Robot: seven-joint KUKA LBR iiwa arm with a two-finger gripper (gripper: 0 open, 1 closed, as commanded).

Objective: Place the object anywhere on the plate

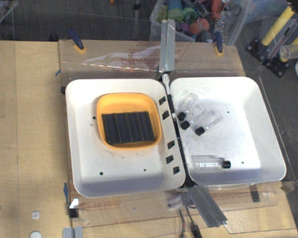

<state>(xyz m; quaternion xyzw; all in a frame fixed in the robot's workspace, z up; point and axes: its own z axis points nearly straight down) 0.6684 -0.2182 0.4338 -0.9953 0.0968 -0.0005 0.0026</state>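
— Which step are we at?

— The very start, I'd judge. The orange plate sits in the left bin, and a black ridged slab covers its middle. Whether that slab is part of the plate or a thing laid on it, I can't say.

— And the object to be placed?

— Most likely one of the clear vials with black caps, all to the right of the plate, across the divider in the right bin. A cluster of three vials lies just beyond the divider, about level with the plate. A lone vial lies on its side, farther from the plate and nearer the front edge of the tabletop. None of them touches the plate.

— The fingers: released or clenched?

— I cannot tell.

— So what does the next move call for?

— A pick, as I read it. The lone vial looks the easier target, since nothing crowds it; the three in the cluster lie close together or touching. It's round and would probably roll, so I'd close across its body. Then it must be lifted over the divider and carried left to the plate. Anywhere on the plate counts, though the ridged slab might steady it better than the sloped orange rim.
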